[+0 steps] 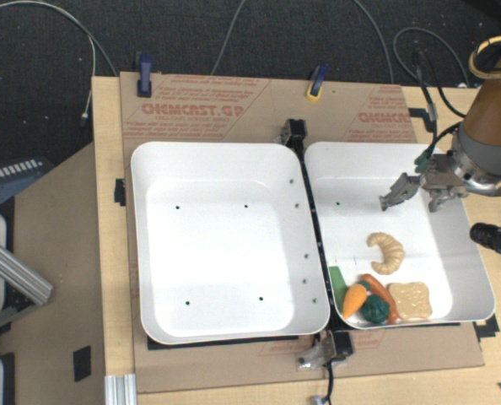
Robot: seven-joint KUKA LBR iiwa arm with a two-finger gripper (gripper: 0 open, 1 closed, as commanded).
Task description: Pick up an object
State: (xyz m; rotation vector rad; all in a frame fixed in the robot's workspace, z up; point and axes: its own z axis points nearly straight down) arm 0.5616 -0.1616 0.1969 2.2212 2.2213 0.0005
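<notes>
Hovering over the right bin (453,226), the pincer (419,191) has its fingers spread apart with nothing between them. Below it, well apart, lies a croissant (386,251); a carrot (354,298), a toast slice (410,300) and a green piece (374,310) cluster at the bin's near edge.

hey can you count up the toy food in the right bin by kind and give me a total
Croissant: 1
Toast slice: 1
Carrot: 1
Sausage: 1
Dark green vegetable: 1
Flat green piece: 1
Total: 6
</notes>
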